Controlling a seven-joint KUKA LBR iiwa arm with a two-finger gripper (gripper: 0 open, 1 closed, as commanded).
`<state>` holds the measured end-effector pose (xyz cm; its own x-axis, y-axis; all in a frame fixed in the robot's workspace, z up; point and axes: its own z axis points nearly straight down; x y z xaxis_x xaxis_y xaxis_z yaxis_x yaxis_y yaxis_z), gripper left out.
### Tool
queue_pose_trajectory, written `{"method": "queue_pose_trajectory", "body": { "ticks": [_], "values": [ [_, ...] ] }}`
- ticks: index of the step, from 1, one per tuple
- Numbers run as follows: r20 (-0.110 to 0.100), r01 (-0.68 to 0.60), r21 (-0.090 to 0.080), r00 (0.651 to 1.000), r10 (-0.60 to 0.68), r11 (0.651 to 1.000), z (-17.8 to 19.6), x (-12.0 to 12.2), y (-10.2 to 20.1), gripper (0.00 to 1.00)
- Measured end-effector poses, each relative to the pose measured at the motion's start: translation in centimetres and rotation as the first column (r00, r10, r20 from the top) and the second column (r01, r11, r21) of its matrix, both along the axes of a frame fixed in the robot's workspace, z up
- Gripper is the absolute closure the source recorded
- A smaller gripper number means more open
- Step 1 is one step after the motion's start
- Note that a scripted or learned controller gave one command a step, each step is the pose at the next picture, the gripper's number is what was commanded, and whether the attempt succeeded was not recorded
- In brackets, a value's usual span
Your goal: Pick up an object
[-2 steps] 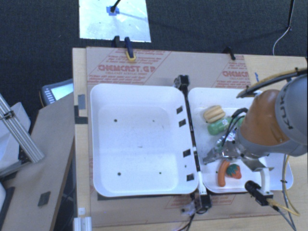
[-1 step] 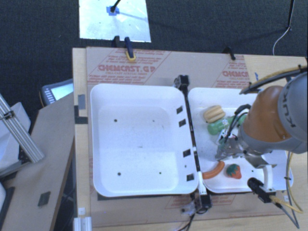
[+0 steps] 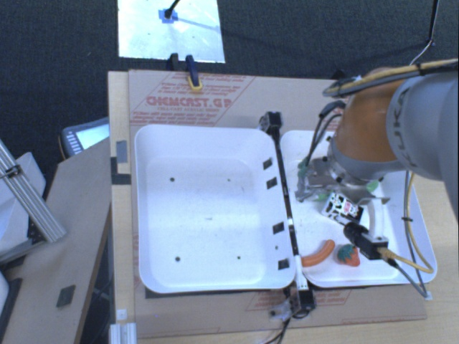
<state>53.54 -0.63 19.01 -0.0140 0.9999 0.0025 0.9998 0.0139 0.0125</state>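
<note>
My gripper (image 3: 313, 190) reaches down into the right bin (image 3: 401, 274), near its left wall, under the grey and orange wrist. Just to its right lies a small white object with black and red markings (image 3: 341, 207). An orange sausage-shaped object (image 3: 318, 253) lies at the bin's front left, with a red object with a green tip (image 3: 349, 256) beside it. Bits of a green object (image 3: 371, 186) peek out from under the wrist. I see nothing between the fingers.
The left bin (image 3: 208, 206) sits beside the right one, with a black-clipped divider (image 3: 281, 192) between them. Both rest on a cardboard sheet (image 3: 193, 99). Cables (image 3: 409, 260) trail from the arm over the right bin's front right corner.
</note>
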Motion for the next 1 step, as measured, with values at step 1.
{"method": "queue_pose_trajectory", "body": {
  "ticks": [1],
  "values": [
    [0.000, 0.005, -0.001, 1.000, -0.005, 1.000, 10.25, 1.29, 2.57, 1.00]
  ]
}}
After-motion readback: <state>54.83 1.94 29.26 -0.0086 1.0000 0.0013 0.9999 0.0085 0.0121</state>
